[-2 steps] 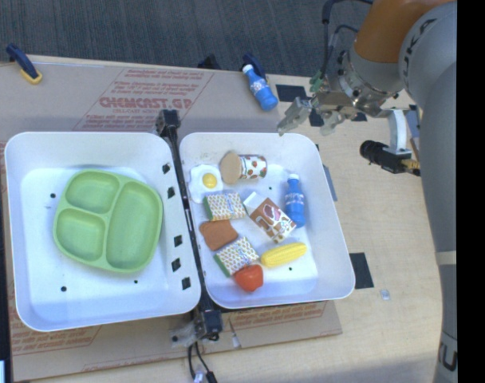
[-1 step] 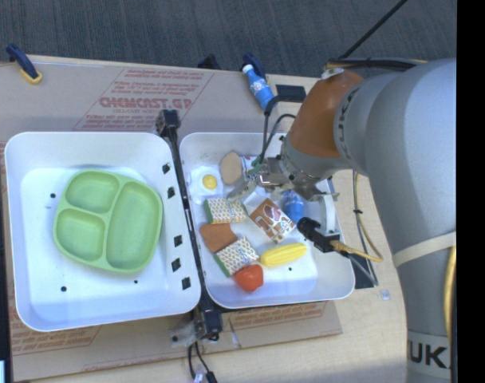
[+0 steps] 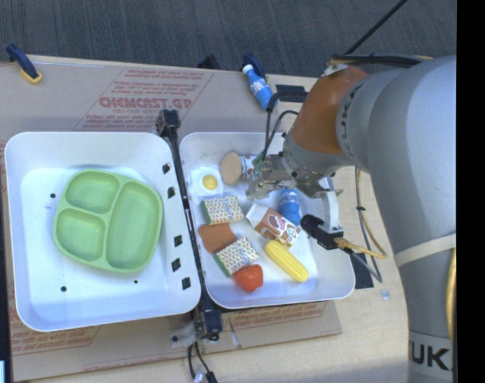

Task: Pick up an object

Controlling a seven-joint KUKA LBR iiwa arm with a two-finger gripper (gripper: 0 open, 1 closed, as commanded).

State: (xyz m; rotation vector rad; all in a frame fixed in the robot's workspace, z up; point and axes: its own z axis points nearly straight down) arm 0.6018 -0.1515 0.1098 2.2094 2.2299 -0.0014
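While the gripper [image 3: 262, 180] hangs low over the right bin [image 3: 338, 282], beside the blue bottle [image 3: 289, 207], finger state cannot be told; descent and closing remain.

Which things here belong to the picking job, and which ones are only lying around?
Job:
gripper, over the right bin
candidates in that bin: corn cob, tomato, fried egg, blue bottle, two waffle pieces

Lying about:
green divided plate in the left bin
blue clamps on the cardboard
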